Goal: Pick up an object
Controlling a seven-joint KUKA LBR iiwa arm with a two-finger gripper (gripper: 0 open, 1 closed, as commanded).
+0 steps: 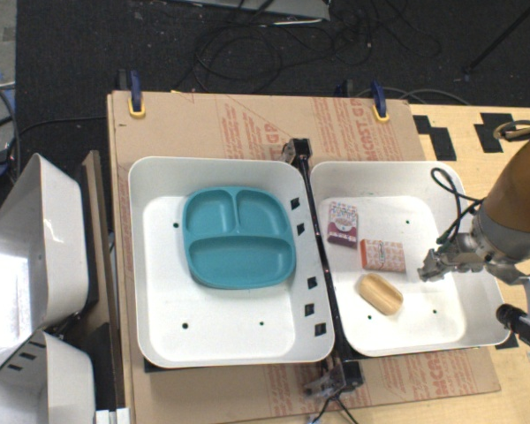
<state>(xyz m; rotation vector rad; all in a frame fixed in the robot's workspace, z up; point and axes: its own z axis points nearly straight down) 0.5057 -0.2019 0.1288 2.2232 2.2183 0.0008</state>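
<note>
Red packet (382,254) lies just left of fingers (427,268).

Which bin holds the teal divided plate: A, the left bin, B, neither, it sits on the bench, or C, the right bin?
A: the teal plate lies inside the left bin, while the right bin holds the small packets and the bread roll.

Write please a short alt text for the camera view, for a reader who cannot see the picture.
A grey robot arm reaches from the right into the right white bin, its gripper low beside a small red-and-white packet. That bin also holds a tan bun-shaped object and a maroon-and-white packet; the left white bin holds a teal divided plate.
</note>
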